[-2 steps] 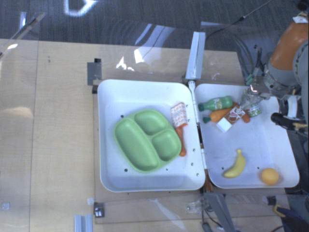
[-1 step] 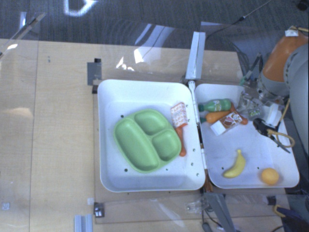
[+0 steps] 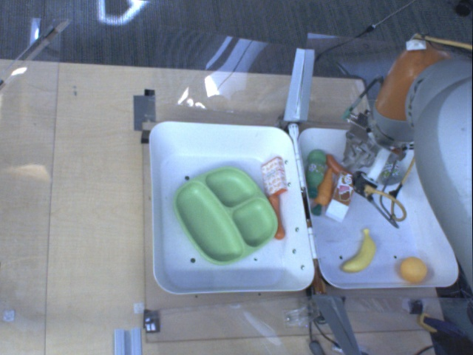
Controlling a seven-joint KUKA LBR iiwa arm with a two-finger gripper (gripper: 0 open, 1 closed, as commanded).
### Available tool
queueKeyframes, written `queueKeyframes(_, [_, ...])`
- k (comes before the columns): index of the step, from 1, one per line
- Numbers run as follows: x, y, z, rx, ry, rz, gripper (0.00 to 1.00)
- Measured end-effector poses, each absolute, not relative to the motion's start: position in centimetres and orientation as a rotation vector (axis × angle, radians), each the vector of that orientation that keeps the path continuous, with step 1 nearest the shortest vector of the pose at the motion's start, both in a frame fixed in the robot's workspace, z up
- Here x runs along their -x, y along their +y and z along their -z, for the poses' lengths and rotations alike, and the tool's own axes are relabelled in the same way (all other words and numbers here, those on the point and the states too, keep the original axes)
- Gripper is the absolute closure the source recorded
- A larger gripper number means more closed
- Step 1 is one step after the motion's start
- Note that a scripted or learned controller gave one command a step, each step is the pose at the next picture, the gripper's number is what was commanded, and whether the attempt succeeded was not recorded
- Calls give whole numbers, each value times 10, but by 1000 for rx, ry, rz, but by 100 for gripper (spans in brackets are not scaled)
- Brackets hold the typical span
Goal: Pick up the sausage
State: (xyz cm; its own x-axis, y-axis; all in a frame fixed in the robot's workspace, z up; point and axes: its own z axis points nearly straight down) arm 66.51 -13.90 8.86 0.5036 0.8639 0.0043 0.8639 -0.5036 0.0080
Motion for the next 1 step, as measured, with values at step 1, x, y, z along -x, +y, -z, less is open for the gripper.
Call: queueKeyframes(1, [-670,-166,-123,-2981,983,-6,100])
